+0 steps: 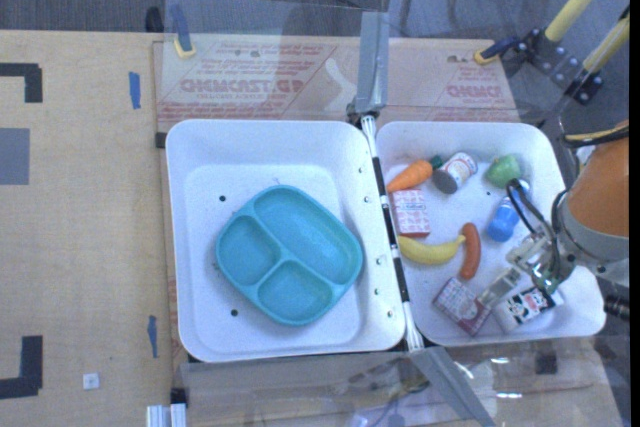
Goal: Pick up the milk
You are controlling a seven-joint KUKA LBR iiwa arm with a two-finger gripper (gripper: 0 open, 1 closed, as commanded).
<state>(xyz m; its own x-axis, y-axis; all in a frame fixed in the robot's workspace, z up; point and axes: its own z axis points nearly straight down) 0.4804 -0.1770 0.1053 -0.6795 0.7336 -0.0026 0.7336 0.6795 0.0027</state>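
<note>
Milk (527, 306): small carton, lower right of frame, lying on the floor of the right bin (575, 325). Hand (528, 277): poised directly over the carton; grip state cannot be told. Status: carton not lifted; grasp and raise outstanding.

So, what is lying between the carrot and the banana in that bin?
A small red and white box lies between the carrot and the banana, as the camera view shows.
</note>
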